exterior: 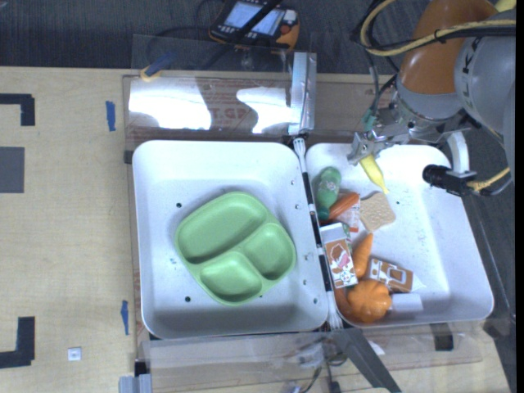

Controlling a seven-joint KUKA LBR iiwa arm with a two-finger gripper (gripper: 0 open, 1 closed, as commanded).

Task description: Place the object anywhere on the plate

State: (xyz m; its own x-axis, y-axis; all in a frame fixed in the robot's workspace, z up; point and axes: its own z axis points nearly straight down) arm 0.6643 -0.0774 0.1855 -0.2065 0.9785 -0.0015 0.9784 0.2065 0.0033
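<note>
Hovering over the right bin, my gripper pinches a yellow banana by its tip, a thin hold that could slip before the green plate.

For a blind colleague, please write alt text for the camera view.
The gripper hangs over the right bin, a yellow object at its fingertips. The green plate lies in the left bin; toy foods are piled along the right bin's left side.

Your bench carries two white bins: the left bin and the right bin, touching side by side.
</note>
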